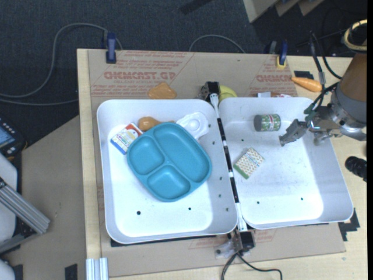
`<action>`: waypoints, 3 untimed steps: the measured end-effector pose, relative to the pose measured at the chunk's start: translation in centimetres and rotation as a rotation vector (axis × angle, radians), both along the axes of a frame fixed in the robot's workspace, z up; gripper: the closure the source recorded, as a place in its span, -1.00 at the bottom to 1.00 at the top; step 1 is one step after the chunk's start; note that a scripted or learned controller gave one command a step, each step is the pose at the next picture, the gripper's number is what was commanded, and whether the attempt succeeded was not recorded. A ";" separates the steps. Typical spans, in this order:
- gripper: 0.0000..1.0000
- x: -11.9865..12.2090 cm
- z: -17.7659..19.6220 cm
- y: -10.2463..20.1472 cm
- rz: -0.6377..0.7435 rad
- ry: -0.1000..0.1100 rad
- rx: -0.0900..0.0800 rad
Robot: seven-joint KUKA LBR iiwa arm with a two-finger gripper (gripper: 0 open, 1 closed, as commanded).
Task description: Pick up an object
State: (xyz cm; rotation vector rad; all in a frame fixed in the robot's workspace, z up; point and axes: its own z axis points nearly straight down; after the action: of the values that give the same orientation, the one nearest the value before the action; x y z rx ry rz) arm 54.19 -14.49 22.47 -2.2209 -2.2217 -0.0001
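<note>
Hand (289, 135) hangs over the right bin (326, 197), near the little green can (267, 122), and I cannot tell if it is open or closed. It holds nothing. The can lies on its side, so it may roll.

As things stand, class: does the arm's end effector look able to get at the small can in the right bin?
Probably yes. The end effector hangs just right of the small can, with bare bin floor between them.
</note>
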 end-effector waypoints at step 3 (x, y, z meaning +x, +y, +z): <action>-1.00 2.6 -12.5 4.9 -0.001 -0.014 -0.004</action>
State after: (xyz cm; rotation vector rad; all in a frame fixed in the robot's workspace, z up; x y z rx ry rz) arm 56.75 -9.60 9.93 -2.2309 -2.2297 -0.0120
